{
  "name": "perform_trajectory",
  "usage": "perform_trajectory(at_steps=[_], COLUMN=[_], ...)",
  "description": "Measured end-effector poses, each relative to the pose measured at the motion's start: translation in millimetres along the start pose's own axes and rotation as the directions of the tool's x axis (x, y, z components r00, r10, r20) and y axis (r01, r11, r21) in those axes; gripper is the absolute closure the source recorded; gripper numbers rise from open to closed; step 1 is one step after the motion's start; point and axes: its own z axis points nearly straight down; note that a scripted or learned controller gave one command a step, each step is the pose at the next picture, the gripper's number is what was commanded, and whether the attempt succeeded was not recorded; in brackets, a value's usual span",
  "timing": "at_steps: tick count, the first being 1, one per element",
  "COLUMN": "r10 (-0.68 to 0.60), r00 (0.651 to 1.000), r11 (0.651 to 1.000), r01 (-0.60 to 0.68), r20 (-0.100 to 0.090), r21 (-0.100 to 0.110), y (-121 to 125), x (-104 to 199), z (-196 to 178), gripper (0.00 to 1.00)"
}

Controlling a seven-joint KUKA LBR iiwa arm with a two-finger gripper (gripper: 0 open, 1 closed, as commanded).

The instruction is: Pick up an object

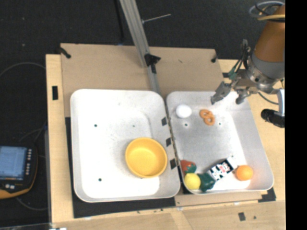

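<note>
Camera view: looks down at a slant on a table (110, 71) with two white bins side by side.
Arm: enters at 3 o'clock, grey with an orange band.
Claw (229, 95): hangs over the right bin (249, 128) at its 1 o'clock corner, fingers apart, nothing between them.
Nearest pick: a small orange pretzel (207, 116) lying flat, near the claw, toward 7 o'clock from it.
Other picks: white ball (183, 111) at the right bin's 11 o'clock; lemon (192, 180), green piece (207, 181), red piece (188, 166), black-and-white box (221, 169) and orange (243, 172) crowded along 6 o'clock.
Left bin (91, 114): yellow bowl (146, 156) at 5 o'clock.
Doing it well: I judge the pretzel the best target, since it lies alone; centre above it, descend straight, close across its narrow width.
Writing: the box's print is too small to read.
</note>
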Motion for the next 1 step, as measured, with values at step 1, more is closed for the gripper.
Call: perform_trajectory(at_steps=[1], r10=[0.0], r00=[1.0], r11=[1.0], r01=[0.0], r20=[0.001], r21=[0.0], y=[-0.1], x=[-0.3], z=[0.0], gripper=[0.0])
